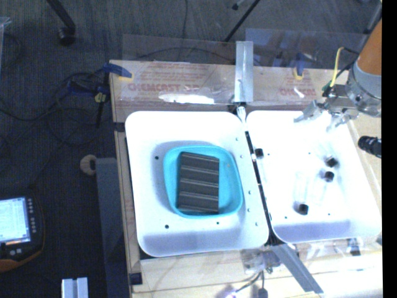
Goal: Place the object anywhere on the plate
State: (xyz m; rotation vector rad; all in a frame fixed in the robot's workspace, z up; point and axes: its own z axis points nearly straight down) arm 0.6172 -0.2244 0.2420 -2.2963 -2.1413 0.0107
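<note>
Dark carpet with trailing cables surrounds a bench holding two shallow white bins side by side. Inside the left bin [186, 228] sits a blue plate [232, 188], and a dark ridged block [198, 182] lies flat on it, inside the plate's rim with blue showing all around. Right of the plate, the right bin [310, 222] holds a few small dark bits. Over that bin's far edge, well away from the plate, hovers the gripper [329, 112], its fingers spread apart and holding nothing.

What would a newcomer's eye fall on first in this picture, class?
First, the bright blue plate in the left white bin, with a dark grey ribbed rectangular block lying on it. Next, the arm's gripper hanging over the right white bin's far edge, with three small black pieces below it.
</note>
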